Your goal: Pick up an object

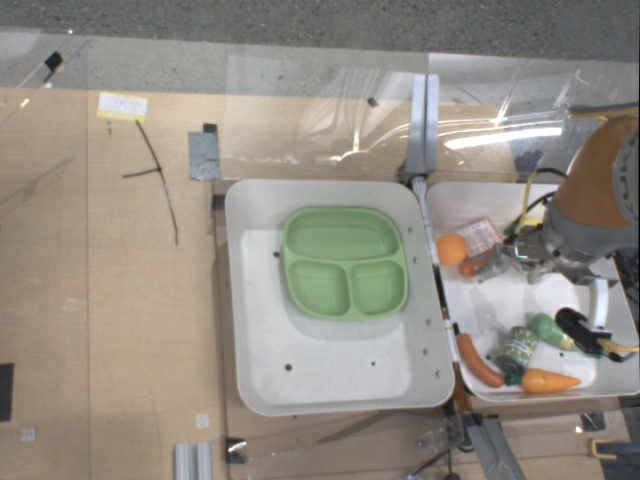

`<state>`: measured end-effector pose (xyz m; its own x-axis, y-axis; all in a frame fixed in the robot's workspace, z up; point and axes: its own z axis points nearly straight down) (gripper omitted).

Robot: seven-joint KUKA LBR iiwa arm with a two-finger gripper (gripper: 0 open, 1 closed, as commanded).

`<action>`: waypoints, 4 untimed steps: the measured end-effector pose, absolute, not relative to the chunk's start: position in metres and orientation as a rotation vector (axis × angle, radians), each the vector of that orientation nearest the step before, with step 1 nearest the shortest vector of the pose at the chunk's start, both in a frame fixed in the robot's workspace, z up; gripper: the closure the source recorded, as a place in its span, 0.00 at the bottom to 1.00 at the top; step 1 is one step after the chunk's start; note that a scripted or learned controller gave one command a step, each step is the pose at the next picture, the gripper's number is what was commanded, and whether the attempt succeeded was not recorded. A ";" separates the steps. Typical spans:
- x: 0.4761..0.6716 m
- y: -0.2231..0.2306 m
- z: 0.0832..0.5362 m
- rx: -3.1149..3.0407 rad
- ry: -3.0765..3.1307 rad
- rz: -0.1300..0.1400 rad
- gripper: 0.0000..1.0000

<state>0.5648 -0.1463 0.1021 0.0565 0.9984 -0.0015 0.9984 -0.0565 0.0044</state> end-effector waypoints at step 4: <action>0.619 -0.236 0.107 2.160 2.267 0.019 1.00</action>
<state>0.6193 -0.2357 0.1070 -0.0488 0.9988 0.0010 0.9987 0.0487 0.0160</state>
